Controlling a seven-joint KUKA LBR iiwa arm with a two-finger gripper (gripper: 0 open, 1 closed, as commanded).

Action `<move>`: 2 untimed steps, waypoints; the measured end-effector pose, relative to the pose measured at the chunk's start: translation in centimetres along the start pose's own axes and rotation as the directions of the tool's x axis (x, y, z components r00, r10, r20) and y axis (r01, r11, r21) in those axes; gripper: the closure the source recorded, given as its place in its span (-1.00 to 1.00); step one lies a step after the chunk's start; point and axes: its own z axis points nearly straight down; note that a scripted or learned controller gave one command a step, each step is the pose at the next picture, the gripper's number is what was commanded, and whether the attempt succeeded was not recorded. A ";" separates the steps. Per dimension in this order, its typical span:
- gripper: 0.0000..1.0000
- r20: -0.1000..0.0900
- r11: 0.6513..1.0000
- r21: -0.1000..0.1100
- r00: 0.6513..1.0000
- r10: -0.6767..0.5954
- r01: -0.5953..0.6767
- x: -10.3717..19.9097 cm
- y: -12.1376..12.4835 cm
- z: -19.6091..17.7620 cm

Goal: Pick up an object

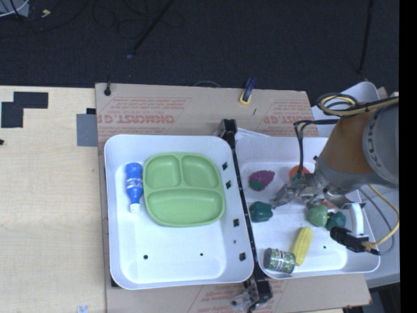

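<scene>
My gripper (pixel 281 197) hangs low over the middle of the right bin (pixel 324 267), its metal fingers pointing left and standing open with nothing between them. A dark green pepper (pixel 260 210) lies just left of and below the fingertips. A purple bunch of grapes (pixel 262 179) lies up and to the left of them. An orange-red piece (pixel 300 172) shows behind the wrist. A light green fruit (pixel 318 215) and a dark teal piece (pixel 336 220) sit under the wrist. A yellow corn cob (pixel 301 243) and a tin can (pixel 280 261) lie near the front wall.
The left bin (pixel 116 246) holds a green divided plate (pixel 184 189) and a blue bottle (pixel 133 184) beside it on the left. A black divider (pixel 240 201) runs between the two bins. The arm fills the right bin's right side.
</scene>
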 end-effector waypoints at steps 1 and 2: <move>1.00 0.000 1.000 0.001 1.000 0.008 -0.008 -0.3 -0.1 -1.0; 1.00 0.002 1.000 -0.006 1.000 -0.005 0.005 0.2 0.8 -6.2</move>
